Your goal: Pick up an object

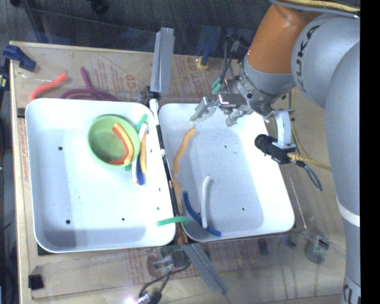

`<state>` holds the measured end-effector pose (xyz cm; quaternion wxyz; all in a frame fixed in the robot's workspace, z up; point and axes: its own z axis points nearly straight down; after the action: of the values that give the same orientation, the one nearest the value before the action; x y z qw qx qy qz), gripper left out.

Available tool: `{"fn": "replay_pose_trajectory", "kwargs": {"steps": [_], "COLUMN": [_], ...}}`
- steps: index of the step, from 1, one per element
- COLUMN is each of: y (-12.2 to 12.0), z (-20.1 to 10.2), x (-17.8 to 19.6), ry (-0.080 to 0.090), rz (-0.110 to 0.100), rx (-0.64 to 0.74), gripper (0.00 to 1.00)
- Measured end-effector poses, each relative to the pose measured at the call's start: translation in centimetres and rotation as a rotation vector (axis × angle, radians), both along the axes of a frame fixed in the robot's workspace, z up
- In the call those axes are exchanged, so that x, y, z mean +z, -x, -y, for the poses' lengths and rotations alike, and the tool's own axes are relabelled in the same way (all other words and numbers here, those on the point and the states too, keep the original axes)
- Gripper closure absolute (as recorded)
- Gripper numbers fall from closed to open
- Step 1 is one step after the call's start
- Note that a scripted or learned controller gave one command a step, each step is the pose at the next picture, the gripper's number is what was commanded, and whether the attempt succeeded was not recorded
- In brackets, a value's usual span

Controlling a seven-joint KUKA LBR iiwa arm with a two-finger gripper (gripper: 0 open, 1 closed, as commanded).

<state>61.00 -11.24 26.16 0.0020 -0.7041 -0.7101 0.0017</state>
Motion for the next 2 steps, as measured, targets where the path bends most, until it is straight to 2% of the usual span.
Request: {"fn": "replay_pose_trajectory", "kwargs": {"steps": [1,2], "y": [-3.2,-3.1], "z": [3.9,1.8], "x": [-14.9,-16.9], "ry": [0.001,-0.002], "rz": [-0.001,0.001], "rx": [0.010,0.088], "gripper": [0.00,0.00]}}
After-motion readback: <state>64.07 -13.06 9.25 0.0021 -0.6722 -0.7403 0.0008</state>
